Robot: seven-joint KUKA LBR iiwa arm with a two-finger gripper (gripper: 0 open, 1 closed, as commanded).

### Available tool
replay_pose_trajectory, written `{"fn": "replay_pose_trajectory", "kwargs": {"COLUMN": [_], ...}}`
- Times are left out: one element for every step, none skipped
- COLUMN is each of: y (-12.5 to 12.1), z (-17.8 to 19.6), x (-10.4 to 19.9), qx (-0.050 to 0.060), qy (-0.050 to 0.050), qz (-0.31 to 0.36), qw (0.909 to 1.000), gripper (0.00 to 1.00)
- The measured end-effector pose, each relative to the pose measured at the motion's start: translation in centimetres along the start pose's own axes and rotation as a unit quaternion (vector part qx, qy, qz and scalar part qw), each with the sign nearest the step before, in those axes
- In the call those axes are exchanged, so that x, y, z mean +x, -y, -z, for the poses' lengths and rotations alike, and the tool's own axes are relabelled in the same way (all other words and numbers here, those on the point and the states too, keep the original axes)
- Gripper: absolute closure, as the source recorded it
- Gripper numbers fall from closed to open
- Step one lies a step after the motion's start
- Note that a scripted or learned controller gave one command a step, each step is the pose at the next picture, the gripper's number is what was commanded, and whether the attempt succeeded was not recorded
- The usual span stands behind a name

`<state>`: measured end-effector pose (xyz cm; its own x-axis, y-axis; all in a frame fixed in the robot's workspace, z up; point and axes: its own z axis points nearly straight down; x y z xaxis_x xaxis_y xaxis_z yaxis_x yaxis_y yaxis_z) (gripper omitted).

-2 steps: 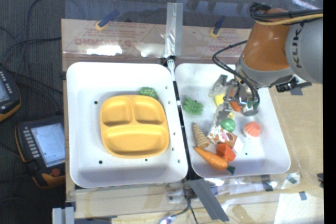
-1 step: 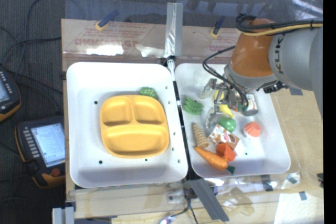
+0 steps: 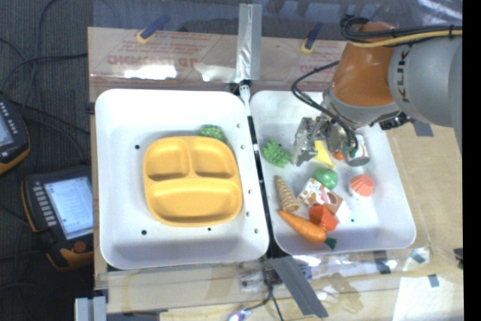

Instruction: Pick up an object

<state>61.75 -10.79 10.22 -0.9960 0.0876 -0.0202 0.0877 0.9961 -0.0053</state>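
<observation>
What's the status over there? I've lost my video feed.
Gripper down in right bin, among the toys. Nothing seen held. Carrot lies near front wall, cone beside it. Yellow tray in left bin.

The arm (image 3: 421, 79) is cut off by the right edge. The tool (image 3: 328, 143) covers part of a yellow item (image 3: 325, 155) beneath it, whose shape cannot be made out. The yellow tray (image 3: 193, 180) hides most of a green object (image 3: 213, 132) behind it.
</observation>
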Motion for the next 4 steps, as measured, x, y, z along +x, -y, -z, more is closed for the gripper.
{"fn": "replay_pose_trajectory", "kwargs": {"y": [-2.8,7.0,-0.8,-0.8], "z": [9.0,4.6,13.5,13.5], "x": [-3.8,1.5,-2.7,-2.7], "qx": [-0.002,-0.001,-0.001,0.000], "qy": [-0.008,-0.010,-0.009,-0.009], "qz": [-0.071,-0.094,-0.168,-0.168], "qw": [0.9975,0.9955,0.9858,0.9858], "gripper": [1.00,1.00,1.00,0.00]}}
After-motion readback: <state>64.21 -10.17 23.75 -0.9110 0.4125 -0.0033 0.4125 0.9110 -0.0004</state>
